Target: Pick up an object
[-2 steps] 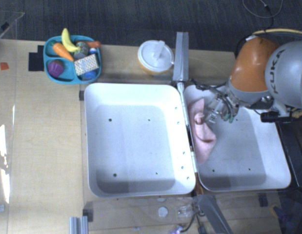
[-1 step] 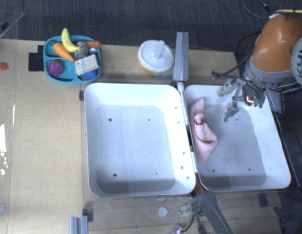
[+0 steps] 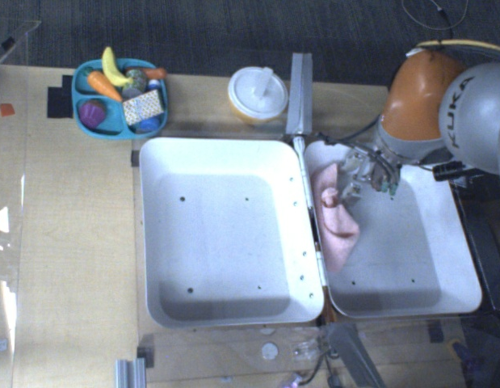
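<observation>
**Item: pink cloth, right bin — grasp stage**

Location. The pink cloth (image 3: 337, 221) lies in the right bin (image 3: 411, 297), against that bin's left wall, just beside the divide from the left bin (image 3: 225, 233). Both bins sit on the tabletop (image 3: 64, 217).

Orientation. The cloth is crumpled into a long strip. Its long axis runs roughly parallel to the bin's left wall, from the far-left corner area toward the middle of that wall. The far end is narrower and bunched; the near end is broader and rounded.

Pincer. The pincer (image 3: 352, 186) hangs at the cloth's far end, touching or very near the bunched part. Whether its tips are spread or pressed together cannot be told; no fold is visibly caught.

Step in hand, as judged: closing on the cloth, lift not yet made.

Next move calls for: a firm pinch on the raised bunch, then a straight rise, clear of the bin wall.

Other stock: blue tray of toy food (image 3: 120, 99) and lidded cup (image 3: 258, 94) along the tabletop's far edge.
</observation>
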